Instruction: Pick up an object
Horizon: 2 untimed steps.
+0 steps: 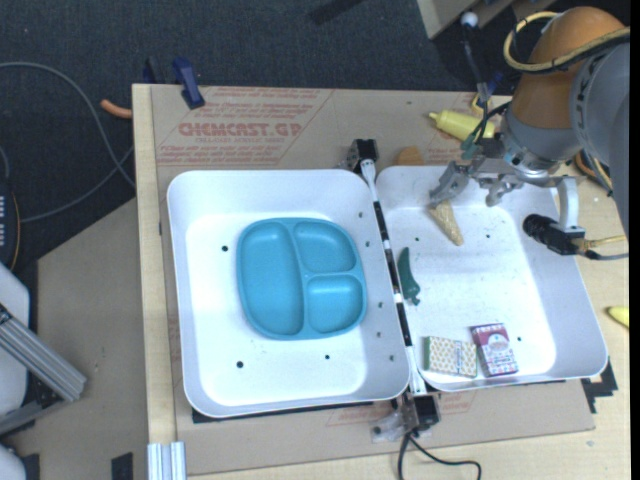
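Left bin (200,368): blue divided plate (300,276). Right bin (560,308): cone (448,222), green marker (407,274), two small boxes (494,350). End effector (470,183) spread above the cone, on a plywood surface (250,128).

Both white bins (290,388): smooth plastic, slight sheen. Blue divided tray (300,276): matt plastic, moulded. Bench (240,118): flat brown board, matt, red print. Small cartons (493,350): printed card, semi-gloss. Cone-shaped item (449,223): rough, tan. Arm (575,58): orange band glossy, grey shell smooth.

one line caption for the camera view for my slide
Arm's hand poised over a tan cone in the right bin; blue tray in the left bin.
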Available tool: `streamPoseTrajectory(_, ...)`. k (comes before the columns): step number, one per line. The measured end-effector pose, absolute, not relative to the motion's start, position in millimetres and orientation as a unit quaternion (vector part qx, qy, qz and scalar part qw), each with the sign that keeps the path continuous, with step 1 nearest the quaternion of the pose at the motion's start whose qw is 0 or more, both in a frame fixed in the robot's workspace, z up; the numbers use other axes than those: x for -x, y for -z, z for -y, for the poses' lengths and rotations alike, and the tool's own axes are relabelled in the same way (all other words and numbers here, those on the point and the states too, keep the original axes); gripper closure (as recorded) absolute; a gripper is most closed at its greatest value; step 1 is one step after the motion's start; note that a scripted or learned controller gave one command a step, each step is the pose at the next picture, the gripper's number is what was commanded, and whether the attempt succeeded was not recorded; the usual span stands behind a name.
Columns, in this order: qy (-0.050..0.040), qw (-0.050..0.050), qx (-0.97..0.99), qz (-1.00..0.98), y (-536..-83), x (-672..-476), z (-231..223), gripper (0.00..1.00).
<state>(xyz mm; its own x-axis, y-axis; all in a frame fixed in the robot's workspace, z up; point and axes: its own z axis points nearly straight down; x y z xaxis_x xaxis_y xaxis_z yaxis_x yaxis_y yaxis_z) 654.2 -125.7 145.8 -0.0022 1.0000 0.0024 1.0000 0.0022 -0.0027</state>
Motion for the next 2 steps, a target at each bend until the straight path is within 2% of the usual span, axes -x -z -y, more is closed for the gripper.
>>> streamPoseTrajectory(1, -0.0008, 0.002, 0.707, 0.707, -84, -665.7, 113, 0.00)
streamPoseTrajectory(2, -0.0002, 0.000, 0.706, 0.708, -95, -667.0, 113, 1.00)
